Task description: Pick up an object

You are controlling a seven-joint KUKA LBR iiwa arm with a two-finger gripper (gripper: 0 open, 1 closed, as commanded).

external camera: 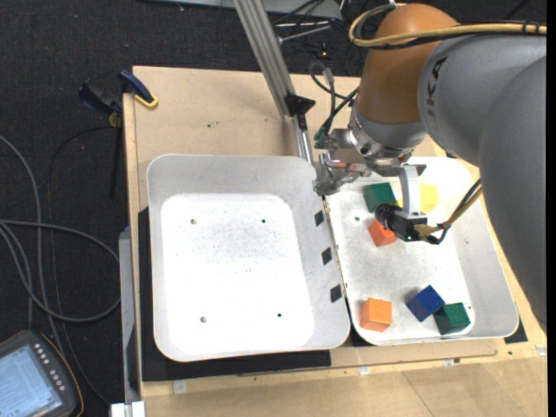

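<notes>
The gripper is hovering at the far-left corner of the right bin, grip state unclear; a green block is lying just right of it.

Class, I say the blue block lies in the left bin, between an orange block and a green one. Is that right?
No. The camera view shows the blue block in the right bin, not the left; it does lie between an orange block and a green block.
</notes>
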